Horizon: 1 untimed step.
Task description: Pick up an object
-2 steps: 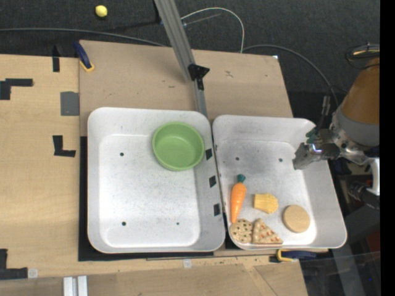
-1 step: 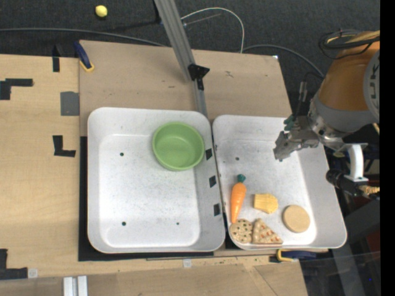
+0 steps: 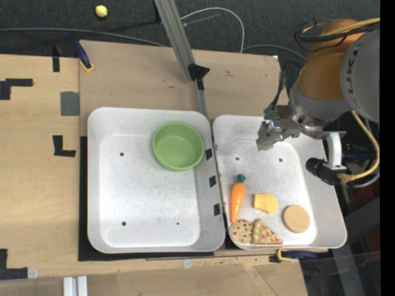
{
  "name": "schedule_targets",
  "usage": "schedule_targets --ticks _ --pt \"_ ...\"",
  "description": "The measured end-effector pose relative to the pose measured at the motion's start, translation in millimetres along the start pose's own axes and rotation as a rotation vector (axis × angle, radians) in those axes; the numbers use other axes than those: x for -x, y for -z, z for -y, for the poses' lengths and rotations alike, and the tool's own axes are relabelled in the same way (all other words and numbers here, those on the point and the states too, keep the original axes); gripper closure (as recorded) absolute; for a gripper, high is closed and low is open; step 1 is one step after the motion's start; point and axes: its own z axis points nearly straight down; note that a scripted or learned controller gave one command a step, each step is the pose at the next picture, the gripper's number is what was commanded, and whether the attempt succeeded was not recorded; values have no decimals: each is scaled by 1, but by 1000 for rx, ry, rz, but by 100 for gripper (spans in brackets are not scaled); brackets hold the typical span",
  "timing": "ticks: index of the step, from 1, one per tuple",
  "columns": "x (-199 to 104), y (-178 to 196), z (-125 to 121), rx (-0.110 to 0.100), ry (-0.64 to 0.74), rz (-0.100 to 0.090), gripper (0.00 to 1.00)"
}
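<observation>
Gripper [image 3: 266,142] state could not be told; it was seen above the right bin's [image 3: 321,227] upper part. Well below it, a toy carrot [image 3: 237,200], cheese wedge [image 3: 265,203], round cookie [image 3: 296,218], cracker [image 3: 241,231] and pizza slice [image 3: 266,233] were clustered. A green bowl [image 3: 178,145] was placed in the left bin [image 3: 105,214].

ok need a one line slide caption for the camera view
Gripper over the right bin above toy food; green bowl in the left bin.

Wooden bench [image 3: 37,165]; two white bins [image 3: 105,184] side by side.
</observation>
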Motion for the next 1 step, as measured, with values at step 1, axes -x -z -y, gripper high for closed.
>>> schedule_targets --ticks 1 --pt "-58 -7 -16 -1 1 0 100"
